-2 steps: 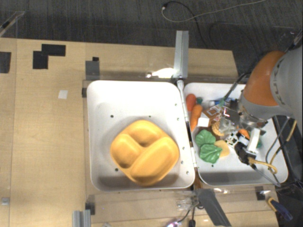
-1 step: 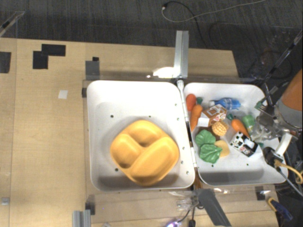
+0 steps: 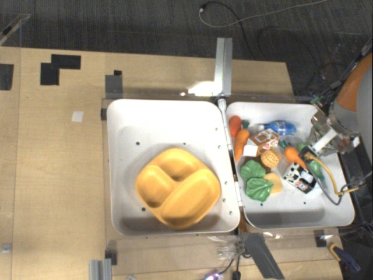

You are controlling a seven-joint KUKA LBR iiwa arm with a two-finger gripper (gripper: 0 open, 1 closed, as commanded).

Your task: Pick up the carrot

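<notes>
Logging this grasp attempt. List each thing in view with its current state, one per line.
Carrot: lying in the right bin, just off the gripper tip, not lifted.
Gripper: low over the right bin beside the carrot.
Yellow divided plate: resting in the left bin.
Green leaf toys: lying flat in the right bin.
Blue bottle: on its side.

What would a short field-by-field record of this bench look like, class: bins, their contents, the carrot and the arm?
left bin: holds a yellow divided dish
right bin: holds a cluster of toy foods
carrot: orange, in the right bin, lying near the gripper
green leafy pieces: lower left of the cluster
blue item: near the far wall of the right bin
arm: enters from the right, over the right bin
gripper: close above the carrot; grasp cannot be judged
</notes>
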